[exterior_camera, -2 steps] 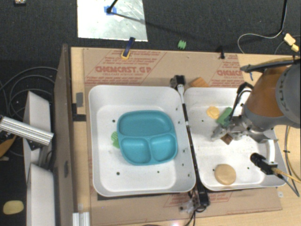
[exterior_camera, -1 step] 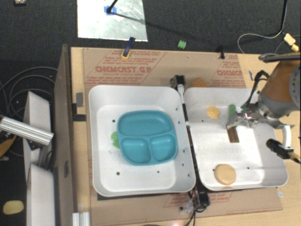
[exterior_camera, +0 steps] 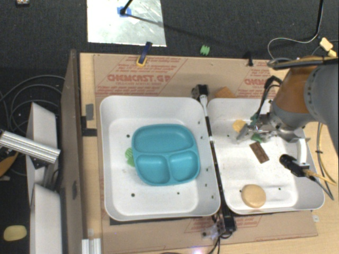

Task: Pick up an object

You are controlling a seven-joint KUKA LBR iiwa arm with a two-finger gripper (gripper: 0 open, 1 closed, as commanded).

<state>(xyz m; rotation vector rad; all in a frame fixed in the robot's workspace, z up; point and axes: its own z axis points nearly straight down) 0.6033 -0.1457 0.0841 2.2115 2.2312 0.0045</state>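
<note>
— Across the tabletop, what do you see?
— I see a blue divided tray in the left bin. My arm slants over the right bin, jaws near a brown bar; a tan puck lies nearer front.
— Jaws?
— Cannot tell.

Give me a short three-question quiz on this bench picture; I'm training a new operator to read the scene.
1. True or false: the blue divided tray lies in the right bin.
2. Which thing lies nearest the bottom edge of the right bin?
A. the brown strip
B. the round tan piece
C. the small yellow piece
3. What colour is the thing that peeks out from under the tray's left side?

Key
1. False: it lies in the left bin.
2. B.
3. Green.
</note>
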